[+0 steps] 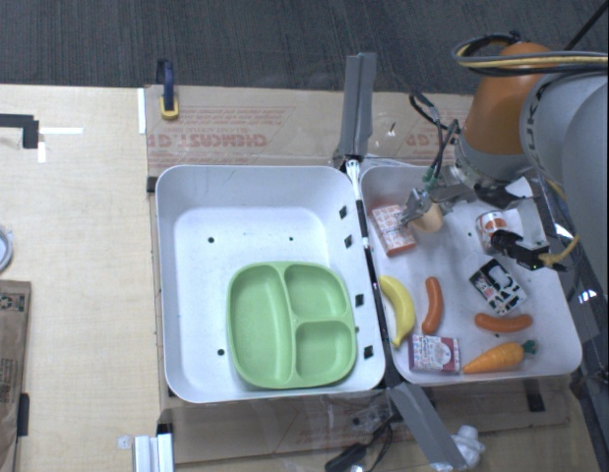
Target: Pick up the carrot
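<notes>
The carrot [495, 358] is orange with a green top and lies on its side in the near right corner of the right bin [560, 298]. My gripper [420, 206] hangs over the far left part of that bin, well away from the carrot. It sits right beside a small beige round item [431, 218] and a red and white box [392, 230]. The carrot lies free, with nothing touching it from above.
Around the carrot lie a pink box [434, 354], two sausages [503, 323] [433, 305], a banana [398, 308], a black and white packet [496, 285] and a small can [492, 226]. The left bin [186, 264] holds a green divided plate [292, 324].
</notes>
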Controlling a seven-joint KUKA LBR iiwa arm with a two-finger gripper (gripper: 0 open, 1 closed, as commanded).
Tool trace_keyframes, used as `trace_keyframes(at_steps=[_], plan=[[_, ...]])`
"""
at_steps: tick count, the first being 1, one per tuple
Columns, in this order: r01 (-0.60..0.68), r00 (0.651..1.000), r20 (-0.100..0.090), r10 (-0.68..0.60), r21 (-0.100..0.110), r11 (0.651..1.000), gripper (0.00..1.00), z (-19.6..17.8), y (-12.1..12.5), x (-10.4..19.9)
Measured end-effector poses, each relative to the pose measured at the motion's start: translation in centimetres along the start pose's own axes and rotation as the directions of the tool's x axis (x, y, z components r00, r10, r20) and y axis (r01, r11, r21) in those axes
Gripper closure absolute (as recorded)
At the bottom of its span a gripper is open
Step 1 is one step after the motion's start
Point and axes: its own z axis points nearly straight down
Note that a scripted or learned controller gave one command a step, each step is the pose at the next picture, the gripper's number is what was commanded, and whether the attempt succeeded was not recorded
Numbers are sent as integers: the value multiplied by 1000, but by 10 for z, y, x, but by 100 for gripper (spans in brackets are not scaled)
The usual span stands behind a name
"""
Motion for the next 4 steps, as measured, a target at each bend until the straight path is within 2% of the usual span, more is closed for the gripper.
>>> trace_keyframes(at_steps=[1, 2, 3, 4], plan=[[-454, 891, 1, 454, 3, 891, 100, 11, 5, -7], [-577, 817, -4, 577, 2, 817, 100, 9, -4, -49], [-392, 920, 0, 392, 3, 920, 100, 10, 2, -19], [278, 960, -1, -278, 1, 960, 100, 10, 9, 6]])
